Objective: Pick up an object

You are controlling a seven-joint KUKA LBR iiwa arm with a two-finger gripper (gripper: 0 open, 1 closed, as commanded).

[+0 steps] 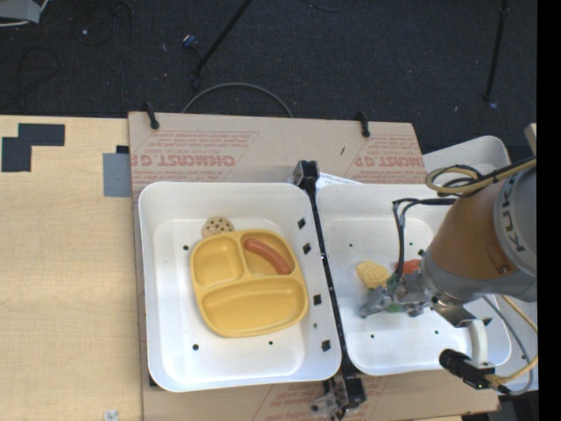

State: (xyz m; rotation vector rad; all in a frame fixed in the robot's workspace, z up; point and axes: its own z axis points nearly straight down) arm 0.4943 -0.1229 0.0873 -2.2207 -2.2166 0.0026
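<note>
Currently, two shallow white bins are seen side by side on the desk (pixel 61 270), with a black divider (pixel 320 270) running between them. The divider is taken as the landmark for all positions below.

Left of the divider, the left bin (pixel 162 323) carries a yellow compartment tray (pixel 248 310). A sausage-shaped toy (pixel 268 253) lies in the tray's upper right compartment, the one nearest the divider. A small round cookie-like piece (pixel 217 226) rests on the bin floor, touching or just beside the tray's upper left edge; which of the two cannot be told.

Right of the divider, the right bin (pixel 368 358) is entered by the grey arm (pixel 478 244) with its orange band. The gripper (pixel 379 303) is low over the bin floor, pointing toward the divider. Whether the fingers are wide or narrow cannot be told: the tips merge into one grey shape, and nothing is seen between them.

A yellow ridged toy (pixel 372 274), the object nearest the gripper, lies on the bin floor just above the gripper and near the divider. A small orange-red item (pixel 409 266) is partly hidden by the wrist, further from the divider than the yellow toy.

A cardboard sheet (pixel 263 152) with printed lettering lies under both bins.
</note>
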